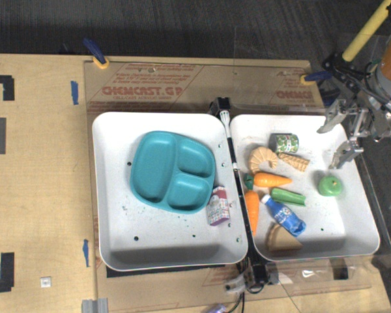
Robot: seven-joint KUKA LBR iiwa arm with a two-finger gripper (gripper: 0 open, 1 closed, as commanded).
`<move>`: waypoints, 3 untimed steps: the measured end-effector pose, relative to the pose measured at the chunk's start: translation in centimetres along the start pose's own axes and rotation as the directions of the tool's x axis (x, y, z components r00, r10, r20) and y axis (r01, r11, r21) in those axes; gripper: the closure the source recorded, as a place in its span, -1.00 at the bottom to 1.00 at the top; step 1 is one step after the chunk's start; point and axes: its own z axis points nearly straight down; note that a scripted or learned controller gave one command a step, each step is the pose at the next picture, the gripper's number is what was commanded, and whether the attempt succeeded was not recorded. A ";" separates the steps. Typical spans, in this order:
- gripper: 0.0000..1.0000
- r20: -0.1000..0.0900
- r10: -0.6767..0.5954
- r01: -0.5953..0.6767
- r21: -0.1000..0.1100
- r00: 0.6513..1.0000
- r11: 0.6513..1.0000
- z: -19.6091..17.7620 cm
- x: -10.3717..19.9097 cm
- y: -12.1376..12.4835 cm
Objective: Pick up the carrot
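Note:
An orange carrot [272,180] with a green stub lies sideways in the middle of the right bin [365,233]. A second orange carrot-like piece [251,210] lies lengthwise along that bin's left wall. My gripper [335,145] hovers over the bin's upper right part, above and to the right of the carrot and well apart from it. Its fingers [344,155] stand open with nothing between them. A green apple [330,186] sits just below the gripper.
Around the carrot lie a tan bread piece [267,157], a green can [285,141], a green vegetable [288,196], a blue bottle [284,216] and a brown item [283,239]. The left bin [111,240] holds a teal divided plate [172,171] and a small packet [217,207].

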 end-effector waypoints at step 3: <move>1.00 0.018 -0.145 0.145 0.006 0.989 0.989 15.5 0.6 5.0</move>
